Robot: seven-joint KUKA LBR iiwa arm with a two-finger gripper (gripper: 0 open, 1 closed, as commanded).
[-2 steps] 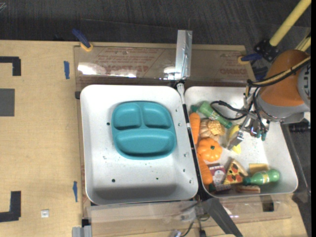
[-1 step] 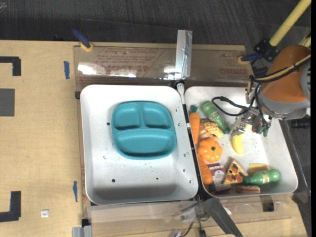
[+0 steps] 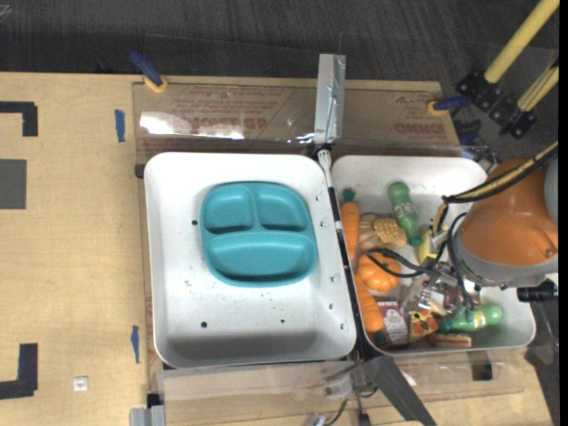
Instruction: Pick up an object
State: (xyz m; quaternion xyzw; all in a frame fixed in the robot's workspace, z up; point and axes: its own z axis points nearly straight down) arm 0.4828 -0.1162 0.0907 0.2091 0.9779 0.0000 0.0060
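The right bin holds a heap of toy food: a long orange carrot, a green bottle, a yellow corn piece, an orange fruit, a dark red packet and a second green bottle lying at the front right. My gripper is down in this bin, among the items in its middle right, under the orange wrist band. Black cables and the wrist hide what lies directly beneath it.
The left bin carries a teal divided plate. A raised divider separates the two bins. A clear plastic sheet and a silver taped post stand behind the bins. Yellow-handled tools lie at the back right.
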